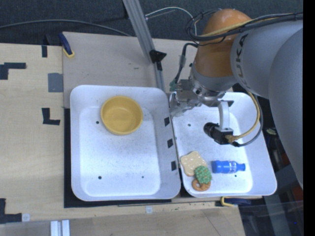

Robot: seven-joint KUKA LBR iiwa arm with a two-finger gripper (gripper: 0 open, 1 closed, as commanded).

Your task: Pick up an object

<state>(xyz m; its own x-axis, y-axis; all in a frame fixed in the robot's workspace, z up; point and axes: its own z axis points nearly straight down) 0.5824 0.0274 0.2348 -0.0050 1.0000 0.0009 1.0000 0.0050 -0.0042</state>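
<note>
Pincer (183, 101) sits low over the back-left corner of the right bin (256, 183), near the divider between bins; can't tell how it's set, wrist body hides it. Nothing visibly held. Arm (266, 48) reaches in from the right, orange band above the wrist.

Objects in the right bin, all at the front, well apart from the pincer: blue bottle (227, 167) lying on its side, tan cracker (192, 162), green knobbly toy (202, 173) touching the cracker, pretzel (199, 185) under the green toy.

Left bin (81, 183): yellow bowl (121, 114), upright, toward the back.
</note>
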